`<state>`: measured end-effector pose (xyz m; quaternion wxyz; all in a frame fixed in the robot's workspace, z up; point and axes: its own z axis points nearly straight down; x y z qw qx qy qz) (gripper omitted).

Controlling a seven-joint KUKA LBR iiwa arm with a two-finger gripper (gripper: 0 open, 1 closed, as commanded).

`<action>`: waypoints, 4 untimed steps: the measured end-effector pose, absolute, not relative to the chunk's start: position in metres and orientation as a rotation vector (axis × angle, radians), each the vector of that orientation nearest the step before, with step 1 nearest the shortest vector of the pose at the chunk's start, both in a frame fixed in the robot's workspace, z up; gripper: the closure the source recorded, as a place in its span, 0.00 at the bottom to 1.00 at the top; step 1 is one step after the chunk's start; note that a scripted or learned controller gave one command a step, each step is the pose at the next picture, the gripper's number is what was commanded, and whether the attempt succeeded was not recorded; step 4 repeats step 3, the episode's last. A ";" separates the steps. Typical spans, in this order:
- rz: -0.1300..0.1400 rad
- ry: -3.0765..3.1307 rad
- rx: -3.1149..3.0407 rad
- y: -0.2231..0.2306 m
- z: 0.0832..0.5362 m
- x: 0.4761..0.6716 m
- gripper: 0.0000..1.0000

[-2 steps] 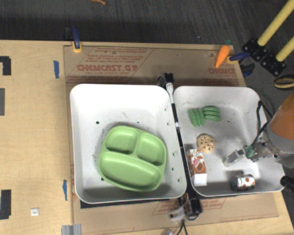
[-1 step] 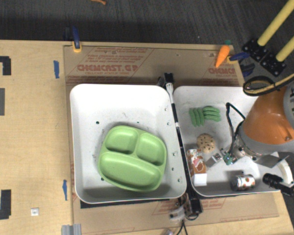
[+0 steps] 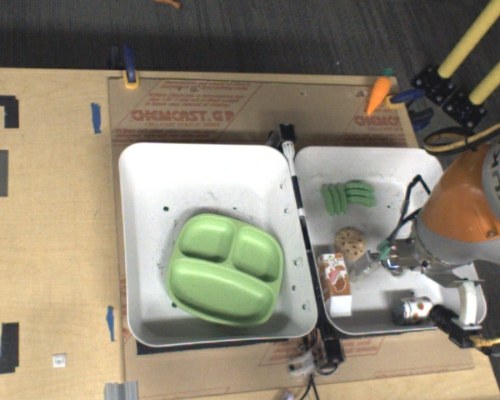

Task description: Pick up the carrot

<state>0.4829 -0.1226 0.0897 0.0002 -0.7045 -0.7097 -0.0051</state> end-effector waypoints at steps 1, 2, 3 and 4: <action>-0.022 -2.235 -2.217 -0.123 0.101 0.485 1.00; 0.001 -2.627 -1.765 -0.102 0.092 0.484 1.00; -0.001 -2.629 -1.767 -0.102 0.102 0.485 1.00; -0.001 -2.629 -1.767 -0.102 0.102 0.485 1.00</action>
